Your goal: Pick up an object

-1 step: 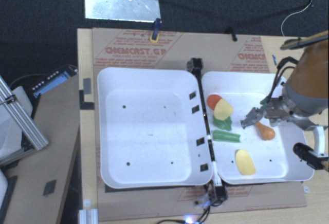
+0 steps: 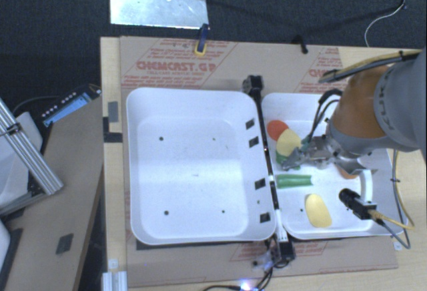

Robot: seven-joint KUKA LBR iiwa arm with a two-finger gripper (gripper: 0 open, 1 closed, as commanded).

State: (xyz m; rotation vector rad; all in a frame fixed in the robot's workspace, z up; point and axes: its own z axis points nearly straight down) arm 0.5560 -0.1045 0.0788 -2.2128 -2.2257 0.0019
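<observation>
The yellow oval piece (image 2: pixel 319 210) lies nearest you, close to the front wall of the right bin (image 2: pixel 299 107) and apart from everything else. The likelier target sits further back. A pale yellow piece (image 2: pixel 288 143) is just beside the gripper (image 2: pixel 294 157), which hangs low over the bin floor next to it. You cannot tell from this angle whether the gripper is spread or closed, and nothing shows as held in it.

An orange-red piece (image 2: pixel 277 128) touches the pale yellow one on its far side, and a green stick (image 2: pixel 293 181) lies flat just in front of the gripper. The left bin (image 2: pixel 193 169) lies beyond the shared wall.

The crowding looks like your main risk. A closing grip may catch two pieces at once, or shove the rounded yellow one against the shared wall so it squirts free. The green stick could also be nudged aside.
</observation>
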